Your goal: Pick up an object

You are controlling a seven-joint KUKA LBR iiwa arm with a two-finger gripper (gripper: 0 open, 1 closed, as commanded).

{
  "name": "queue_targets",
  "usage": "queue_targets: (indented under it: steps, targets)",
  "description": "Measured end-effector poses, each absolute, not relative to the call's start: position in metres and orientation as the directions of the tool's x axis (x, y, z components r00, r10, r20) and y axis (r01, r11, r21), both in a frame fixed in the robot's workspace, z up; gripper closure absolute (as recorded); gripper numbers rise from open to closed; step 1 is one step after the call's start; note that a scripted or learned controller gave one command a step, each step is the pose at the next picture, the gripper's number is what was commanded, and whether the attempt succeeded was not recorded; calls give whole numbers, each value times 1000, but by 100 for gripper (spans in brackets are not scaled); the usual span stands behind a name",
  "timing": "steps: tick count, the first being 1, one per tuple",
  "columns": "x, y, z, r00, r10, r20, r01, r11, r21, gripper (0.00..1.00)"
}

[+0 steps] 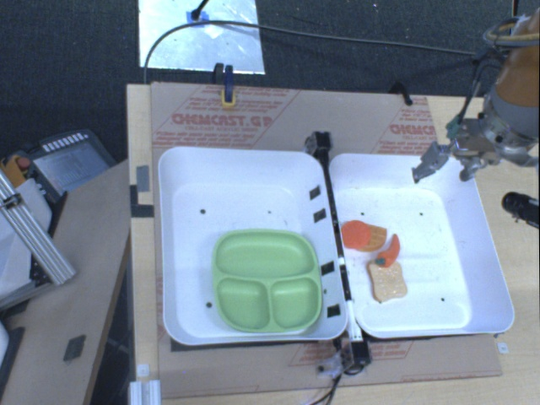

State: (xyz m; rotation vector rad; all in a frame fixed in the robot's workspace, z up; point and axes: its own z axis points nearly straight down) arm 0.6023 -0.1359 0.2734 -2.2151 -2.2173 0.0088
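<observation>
Landmark: divider point(331, 226) between the two bins.

Left of it: green three-compartment tray point(267, 278), lying flat in left bin point(186, 192).

Just right of it, in right bin point(439, 310): orange piece point(363, 235), small orange-red carrot-like piece point(391, 250), tan toast-shaped slice point(388, 282), clustered.

Well right, above far rim: gripper point(447, 165), fingers spread, nothing between.

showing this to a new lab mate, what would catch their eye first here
The pale green divided plate fills the near part of the left bin. In the right bin, an orange toy piece and a tan slice-like piece lie near the divider. The pincer hangs open above that bin's far right corner, holding nothing.
</observation>
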Motion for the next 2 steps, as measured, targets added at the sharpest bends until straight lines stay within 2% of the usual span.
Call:
queue_targets:
  steps: [1, 2]
  targets:
    - [604, -136, 280, -3, 1000, -1, 1000, 3, 2, 0]
    - [599, -139, 236, -1, 1000, 0, 1000, 1, -1, 0]
